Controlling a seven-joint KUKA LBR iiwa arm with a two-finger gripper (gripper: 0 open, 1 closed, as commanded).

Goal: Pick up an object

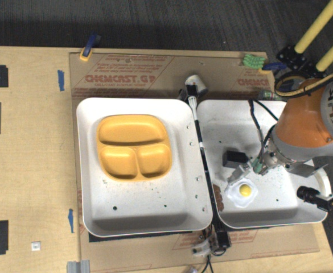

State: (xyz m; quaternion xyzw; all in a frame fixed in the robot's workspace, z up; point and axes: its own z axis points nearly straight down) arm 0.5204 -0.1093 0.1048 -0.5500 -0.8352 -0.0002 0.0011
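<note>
A yellow divided tray [134, 147] lies in the left white bin [92, 198], towards its back. In the right white bin [280, 209] a small white fried-egg toy with a yellow yolk [243, 192] lies on the floor near the front left. My gripper [241, 166] hangs low in the right bin, just behind and above the egg toy, and the grey arm with its orange band [303, 127] reaches in from the right. Nothing visibly sits in the gripper.
A black cable [200, 147] runs along the ridge between the two bins. Both bins rest on a cardboard sheet [126, 73] on the wooden bench. Yellow poles [323, 19] and clamps stand at the back right.
</note>
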